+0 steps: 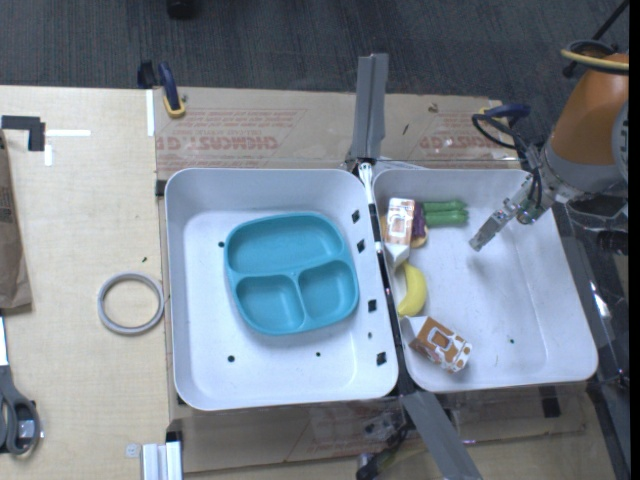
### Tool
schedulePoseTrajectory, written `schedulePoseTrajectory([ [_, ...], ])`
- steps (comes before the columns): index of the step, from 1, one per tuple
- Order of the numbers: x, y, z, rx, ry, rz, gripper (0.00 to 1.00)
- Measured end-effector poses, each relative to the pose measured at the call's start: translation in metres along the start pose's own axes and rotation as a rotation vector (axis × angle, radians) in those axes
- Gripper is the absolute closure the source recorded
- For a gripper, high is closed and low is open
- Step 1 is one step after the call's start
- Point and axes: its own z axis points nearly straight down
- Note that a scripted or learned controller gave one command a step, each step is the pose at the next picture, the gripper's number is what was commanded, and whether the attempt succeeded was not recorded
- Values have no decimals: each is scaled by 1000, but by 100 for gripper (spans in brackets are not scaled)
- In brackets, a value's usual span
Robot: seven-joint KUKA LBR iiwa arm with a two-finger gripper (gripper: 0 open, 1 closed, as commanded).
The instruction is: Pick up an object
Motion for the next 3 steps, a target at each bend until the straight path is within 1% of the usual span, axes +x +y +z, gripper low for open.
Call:
schedulePoseTrajectory([
  [1, 48, 63, 16, -1, 1, -64, 0],
  [2, 47, 64, 6, -2, -3, -66, 100],
  [3, 78, 63, 16, 2, 1, 265, 100],
])
